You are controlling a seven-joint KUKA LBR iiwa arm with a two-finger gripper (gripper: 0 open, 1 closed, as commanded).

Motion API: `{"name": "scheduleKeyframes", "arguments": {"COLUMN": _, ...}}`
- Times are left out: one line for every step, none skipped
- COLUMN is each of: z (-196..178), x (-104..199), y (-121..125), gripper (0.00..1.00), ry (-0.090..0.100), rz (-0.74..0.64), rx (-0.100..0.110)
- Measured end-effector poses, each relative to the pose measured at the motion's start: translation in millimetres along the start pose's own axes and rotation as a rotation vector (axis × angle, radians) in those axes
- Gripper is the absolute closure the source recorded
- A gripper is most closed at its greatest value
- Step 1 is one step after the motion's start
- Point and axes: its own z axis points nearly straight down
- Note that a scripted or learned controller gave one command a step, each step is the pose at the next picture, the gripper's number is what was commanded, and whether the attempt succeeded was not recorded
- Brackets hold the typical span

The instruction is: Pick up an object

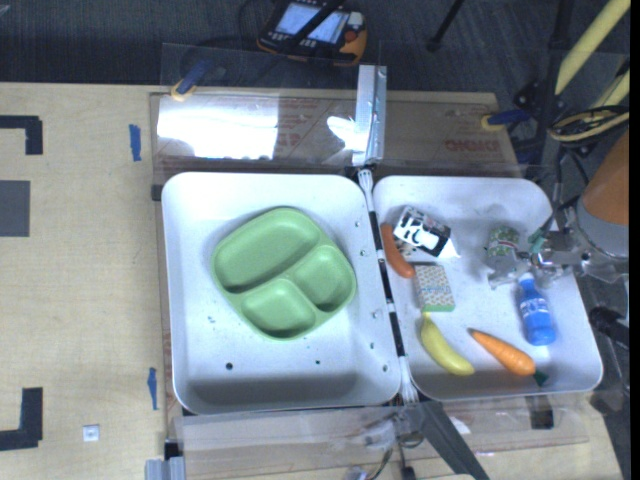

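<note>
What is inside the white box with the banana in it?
The right bin holds a banana, carrot, blue bottle, speckled sponge, black-and-white box and an orange thing partly covered by it.

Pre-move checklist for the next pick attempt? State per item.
1. Gripper over the right bin: ok, at its right side.
2. Object between the fingers: cannot tell.
3. Blue bottle within reach: ok, lies just below the gripper.
4. Carrot and banana separated: ok, a gap shows between them.
5. Green divided plate out of the way: ok, it sits in the left bin.
</note>
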Motion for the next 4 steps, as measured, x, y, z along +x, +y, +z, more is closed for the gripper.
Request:
{"name": "scheduleKeyframes", "arguments": {"z": 24, "x": 8, "y": -10, "gripper": 0.00, "ry": -0.003, "rz": -0.111, "rx": -0.006}}
{"name": "scheduleKeyframes", "arguments": {"z": 15, "x": 5, "y": -10, "gripper": 1.00, "ry": -0.011, "rz": -0.108, "rx": -0.009}}
{"name": "scheduleKeyframes", "arguments": {"z": -57, "x": 42, "y": 38, "gripper": 1.00, "ry": -0.014, "rz": 0.018, "rx": 0.000}}
{"name": "scheduleKeyframes", "arguments": {"z": -58, "x": 42, "y": 38, "gripper": 0.00, "ry": -0.014, "rz": 0.018, "rx": 0.000}}
